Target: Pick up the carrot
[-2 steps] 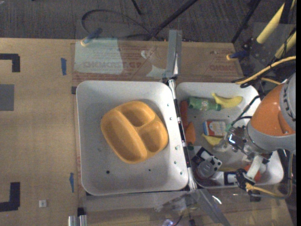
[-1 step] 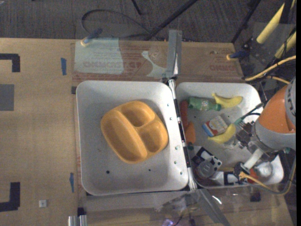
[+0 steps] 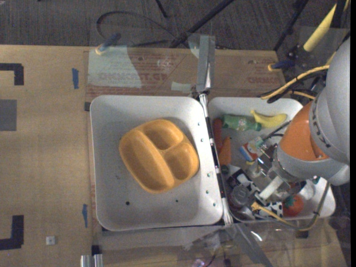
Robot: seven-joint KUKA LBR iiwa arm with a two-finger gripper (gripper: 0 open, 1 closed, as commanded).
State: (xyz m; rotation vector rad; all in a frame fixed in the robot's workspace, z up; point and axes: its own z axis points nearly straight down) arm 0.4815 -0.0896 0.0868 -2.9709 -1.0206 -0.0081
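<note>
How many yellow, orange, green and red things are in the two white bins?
Yellow: 2, the divided plate and the banana.
Orange: 1, the carrot.
Green: 1, the bottle.
Red: 1, the round fruit.
Total: 5.

Soft, even light; slightly blurry, low-resolution picture.

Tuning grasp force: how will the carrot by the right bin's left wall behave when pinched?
The carrot looks like a smooth, tapered toy: probably stiff and light, and may slip toward its thin end. Lying against the right bin wall, it leaves little finger room.
</note>
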